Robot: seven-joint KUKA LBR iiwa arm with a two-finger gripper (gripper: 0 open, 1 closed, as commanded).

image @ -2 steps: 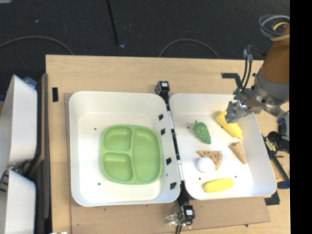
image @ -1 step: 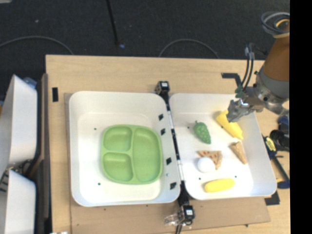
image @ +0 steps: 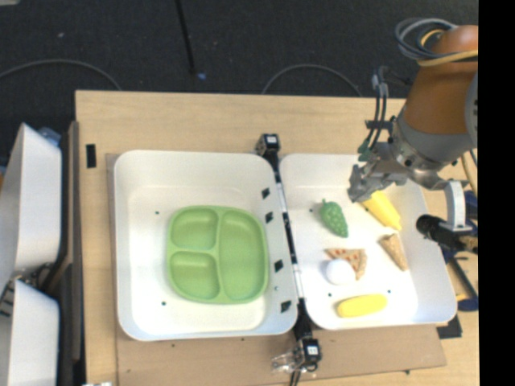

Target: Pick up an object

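Observation:
The right bin (image: 322, 171) holds several toy foods: a green leafy piece (image: 334, 217), a yellow corn-like piece (image: 383, 210), a pizza slice (image: 349, 258), a white ball (image: 338, 272), a tan wedge (image: 394, 251) and a yellow banana-shaped piece (image: 360, 305). My gripper (image: 366, 185) hangs over the bin's upper right part, just left of and above the yellow corn-like piece. Nothing shows between its fingers.
The left bin (image: 137, 175) holds a green divided plate (image: 217, 253). A black clamp (image: 268, 144) sits at the top of the divider between the bins. The grey and orange arm (image: 438, 95) covers the right bin's far right corner.

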